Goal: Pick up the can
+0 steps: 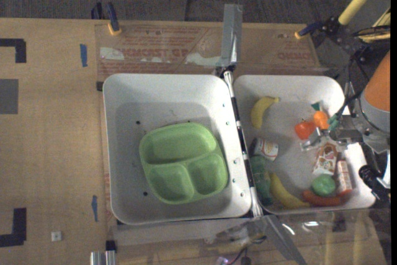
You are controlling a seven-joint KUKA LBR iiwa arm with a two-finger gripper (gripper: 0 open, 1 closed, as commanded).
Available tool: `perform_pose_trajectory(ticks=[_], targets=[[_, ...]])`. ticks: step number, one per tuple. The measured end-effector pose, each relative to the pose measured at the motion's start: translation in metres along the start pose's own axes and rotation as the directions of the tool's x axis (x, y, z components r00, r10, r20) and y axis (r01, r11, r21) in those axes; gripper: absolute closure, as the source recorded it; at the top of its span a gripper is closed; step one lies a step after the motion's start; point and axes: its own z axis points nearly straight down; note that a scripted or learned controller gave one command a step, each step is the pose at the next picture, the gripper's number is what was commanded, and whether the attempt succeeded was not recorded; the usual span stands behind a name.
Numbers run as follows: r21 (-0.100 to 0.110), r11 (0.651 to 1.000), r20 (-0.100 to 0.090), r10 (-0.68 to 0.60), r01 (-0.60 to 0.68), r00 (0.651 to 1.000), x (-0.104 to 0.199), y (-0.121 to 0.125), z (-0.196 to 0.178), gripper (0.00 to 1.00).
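1. Camera view showed the can (267,149) lying on its side at the left edge of the right bin (291,82), close against the dividing wall, with a dark green item (259,172) just below it and a banana (285,193) further down.
2. The main risk, as I judged it, was crowding: the can sat near the bin wall, so a descending finger could strike the rim or the green item rather than straddle the can.
3. Lying sideways, the can would probably roll if nudged on one side, and a grip across its curved body could slip.
4. Another likely failure was a wrong pick, since the pincer (310,141) hung over the clutter of an orange piece (304,130), a printed packet (325,160) and a green round thing (323,185), well apart from the can.
5. The arm (379,96) came in from the right edge, its orange band above the wrist, with the metal pincer reaching leftward over the middle of the right bin.
6. Whether the pincer was open or closed I could not tell; nothing was visibly gripped.
7. The left bin (118,133) on the counter (49,133) held a green divided plate (183,161).
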Motion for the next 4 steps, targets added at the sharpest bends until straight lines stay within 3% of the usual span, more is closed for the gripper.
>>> perform_pose_trajectory(ticks=[1,2,3,4], targets=[[-0.001,1.0,0.0,-0.011,0.011,1.0,-0.027,-0.021,0.023,0.0],[-0.003,0.993,0.001,0.12,-0.12,0.993,-0.035,-0.02,0.079,0.0],[-0.01,0.99,-0.013,0.138,-0.138,0.99,-0.054,0.051,0.099,0.0],[-0.014,0.99,-0.002,0.143,-0.143,0.99,-0.06,0.05,0.089,1.0]])
